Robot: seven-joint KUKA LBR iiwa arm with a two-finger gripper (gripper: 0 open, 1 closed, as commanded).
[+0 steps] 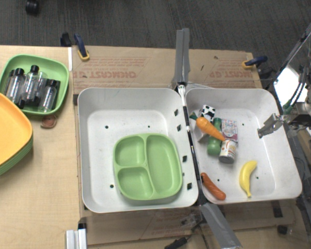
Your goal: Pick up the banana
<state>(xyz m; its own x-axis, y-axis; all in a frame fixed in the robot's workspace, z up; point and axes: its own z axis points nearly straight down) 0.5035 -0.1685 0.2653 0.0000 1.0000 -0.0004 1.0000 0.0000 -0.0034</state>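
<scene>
two shallow white bins side by side. near end of right bin (280, 191): red sausage-like item (213, 187) by the dividing wall; banana (247, 177), yellow, lying free on the floor, nothing touching it. mid: small can (227, 151) on its side, green item (213, 145), carrot (210, 128) lying across it, printed packet (229, 129). farther: black-and-white ball (208, 111). right rim: gripper (270, 125), fingers unreadable, cannot tell whether spread or pressed together, well apart from banana. left bin (93, 154): green three-compartment tray (147, 167). far left on bench: stacked orange plates (8, 136); green dish (33, 84) holding small bottles (31, 87).
</scene>
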